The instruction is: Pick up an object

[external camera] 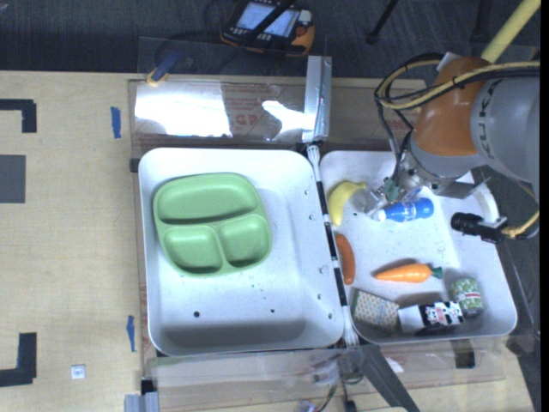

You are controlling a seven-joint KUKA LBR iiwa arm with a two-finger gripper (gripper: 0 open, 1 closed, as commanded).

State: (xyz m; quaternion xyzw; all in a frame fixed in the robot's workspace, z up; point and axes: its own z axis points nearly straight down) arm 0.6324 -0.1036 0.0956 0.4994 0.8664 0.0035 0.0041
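Observation:
My gripper reaches down into the right bin from the upper right, under the grey arm with its orange band. Its tip sits between a yellow fruit on its left and a blue bottle lying on its side just to its right, close to the bottle's white-capped end. I cannot make out whether it touches either one. Further forward in the same bin lie an orange carrot, a red-orange sausage shape, a patterned pouch, a cow-patterned bottle and a green can.
The left bin holds a green divided tray. A metal divider runs between the bins. A black part with cable hangs over the right bin's right side. A handheld device lies beyond the bench.

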